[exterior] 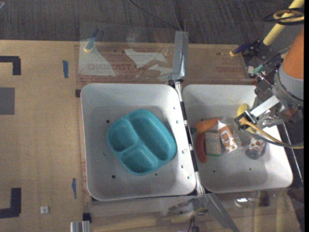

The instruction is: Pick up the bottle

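Observation:
The bottle (255, 148) is small and greyish with a white and orange label. It lies at the right side of the right bin (241, 180). My gripper (276, 118) hangs over that bin's right edge, just above and to the right of the bottle. Nothing is visibly held in it. The grey arm with its orange band (295, 62) comes in from the upper right.
In the right bin, left of the bottle, lie a small white and orange carton (227, 136), a patterned packet (212, 143), an orange carrot (207, 125), a red sausage-shaped piece (201, 149) and a yellow item (242, 109). The left bin (96, 178) holds a teal divided plate (141, 141).

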`<state>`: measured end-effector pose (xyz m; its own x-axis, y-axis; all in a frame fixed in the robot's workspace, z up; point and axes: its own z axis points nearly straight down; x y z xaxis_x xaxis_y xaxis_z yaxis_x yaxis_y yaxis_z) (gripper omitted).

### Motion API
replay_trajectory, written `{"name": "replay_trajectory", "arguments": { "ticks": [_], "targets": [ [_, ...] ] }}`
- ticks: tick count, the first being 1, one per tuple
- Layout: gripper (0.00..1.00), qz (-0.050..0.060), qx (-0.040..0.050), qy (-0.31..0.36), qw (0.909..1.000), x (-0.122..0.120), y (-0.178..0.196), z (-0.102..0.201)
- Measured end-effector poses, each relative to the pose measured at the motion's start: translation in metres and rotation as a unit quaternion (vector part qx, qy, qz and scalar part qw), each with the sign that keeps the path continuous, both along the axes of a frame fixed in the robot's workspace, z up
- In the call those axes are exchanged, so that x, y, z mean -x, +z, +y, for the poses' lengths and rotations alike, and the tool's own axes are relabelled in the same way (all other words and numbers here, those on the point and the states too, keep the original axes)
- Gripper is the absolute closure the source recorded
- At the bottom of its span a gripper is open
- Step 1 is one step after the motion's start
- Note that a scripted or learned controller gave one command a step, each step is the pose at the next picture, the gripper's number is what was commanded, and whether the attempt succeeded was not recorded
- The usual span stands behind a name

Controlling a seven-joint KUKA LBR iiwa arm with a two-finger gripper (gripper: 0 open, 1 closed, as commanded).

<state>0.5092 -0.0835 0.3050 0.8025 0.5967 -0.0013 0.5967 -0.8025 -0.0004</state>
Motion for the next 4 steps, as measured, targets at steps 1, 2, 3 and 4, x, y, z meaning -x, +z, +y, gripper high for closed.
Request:
{"name": "replay_trajectory", "arguments": {
  "ticks": [1, 2, 3, 4],
  "targets": [
    [1.0, 0.0, 0.0001, -0.107, 0.9943, -0.007, -0.018, -0.114],
    [1.0, 0.0, 0.0004, -0.217, 0.9763, 0.02, 0.036, -0.14],
    [1.0, -0.001, 0.0007, -0.1, 0.995, 0.028, 0.13, -0.105],
    [1.0, 0.002, -0.001, -0.218, 0.976, 0.031, -0.025, -0.14]
  ]
}}
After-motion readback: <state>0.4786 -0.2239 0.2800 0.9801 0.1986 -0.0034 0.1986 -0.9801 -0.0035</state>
